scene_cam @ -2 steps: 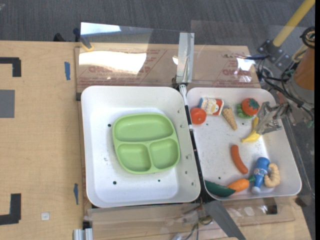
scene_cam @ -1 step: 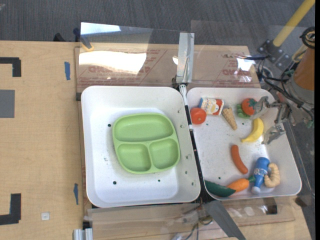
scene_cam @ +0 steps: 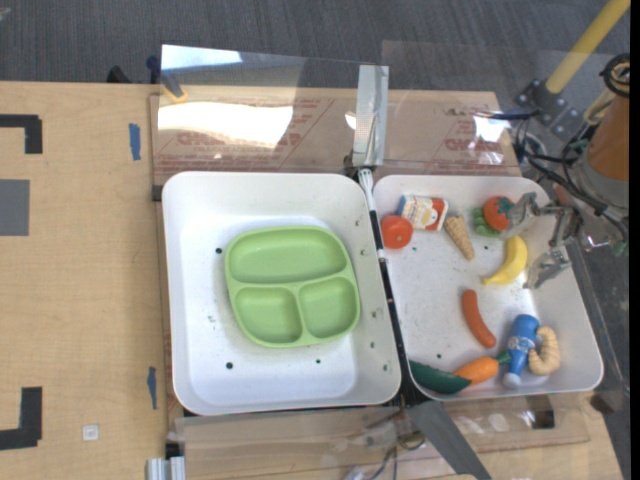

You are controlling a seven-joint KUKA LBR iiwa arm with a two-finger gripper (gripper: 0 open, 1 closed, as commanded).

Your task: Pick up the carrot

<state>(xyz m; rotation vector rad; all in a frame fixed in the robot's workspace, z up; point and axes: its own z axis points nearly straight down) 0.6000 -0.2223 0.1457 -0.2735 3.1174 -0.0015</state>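
Note:
The carrot (scene_cam: 474, 371), orange with a dark green leafy end pointing left, lies flat along the front wall of the right bin (scene_cam: 590, 368). My gripper (scene_cam: 540, 236) hangs at the right side of that bin, well behind the carrot and to its right. Its fingers look open, with one fingertip (scene_cam: 527, 206) farther back and the other nearer the front. Nothing sits between them. A yellow banana (scene_cam: 508, 259) lies just to their left.
The right bin also holds a red sausage (scene_cam: 477, 318), a blue bottle (scene_cam: 520, 343) and a beige pretzel (scene_cam: 546, 350) close to the carrot. A tomato (scene_cam: 396, 231), a small carton (scene_cam: 422, 211), a cone (scene_cam: 458, 236) and a strawberry (scene_cam: 494, 214) lie farther back. A green divided plate (scene_cam: 292, 286) lies in the left bin (scene_cam: 190, 268).

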